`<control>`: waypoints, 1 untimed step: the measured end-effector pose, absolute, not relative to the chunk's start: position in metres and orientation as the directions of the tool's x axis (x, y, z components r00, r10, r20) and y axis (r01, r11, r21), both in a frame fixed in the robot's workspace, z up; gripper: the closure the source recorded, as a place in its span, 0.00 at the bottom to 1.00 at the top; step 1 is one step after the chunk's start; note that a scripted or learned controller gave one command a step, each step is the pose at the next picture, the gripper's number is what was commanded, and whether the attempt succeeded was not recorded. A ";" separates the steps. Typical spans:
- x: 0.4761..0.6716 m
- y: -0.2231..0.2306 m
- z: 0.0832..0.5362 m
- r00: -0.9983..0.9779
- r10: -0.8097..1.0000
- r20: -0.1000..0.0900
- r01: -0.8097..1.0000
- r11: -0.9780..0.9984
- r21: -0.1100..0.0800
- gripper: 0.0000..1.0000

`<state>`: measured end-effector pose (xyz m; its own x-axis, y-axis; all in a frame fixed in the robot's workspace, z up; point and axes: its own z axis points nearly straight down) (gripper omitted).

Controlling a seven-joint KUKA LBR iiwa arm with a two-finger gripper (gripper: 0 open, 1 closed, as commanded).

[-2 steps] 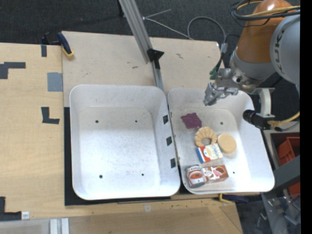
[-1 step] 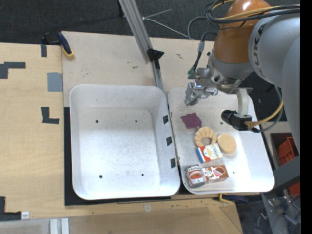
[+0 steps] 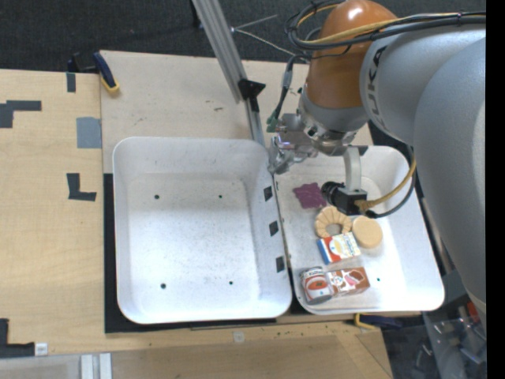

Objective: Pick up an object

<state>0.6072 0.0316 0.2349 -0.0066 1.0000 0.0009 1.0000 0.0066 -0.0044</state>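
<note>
Two bins sit side by side on the counter (image 3: 47, 235). In the right bin (image 3: 410, 290), a cloth (image 3: 308, 194) lies farthest back, a ring (image 3: 333, 223) and disc (image 3: 368, 233) just nearer, then a carton (image 3: 340, 249), and a packet (image 3: 336, 282) nearest the front. My gripper (image 3: 278, 163) hangs over the rims between it and the left bin (image 3: 134, 152).

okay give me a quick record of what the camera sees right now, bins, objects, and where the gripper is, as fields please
bins: two shallow white bins side by side, left bin and right bin
objects in right bin: purple piece, tan ring, round tan disc, small red, white and blue packet, red and white package
object layout: clustered down the right bin's left half, ring and disc touching
gripper: over the top of the divide between the bins
grip: nothing visibly held
arm: reaches in from the right
</note>
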 end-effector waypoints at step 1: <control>0.613 0.083 0.223 -0.006 1.000 0.001 1.000 0.006 -0.003 1.00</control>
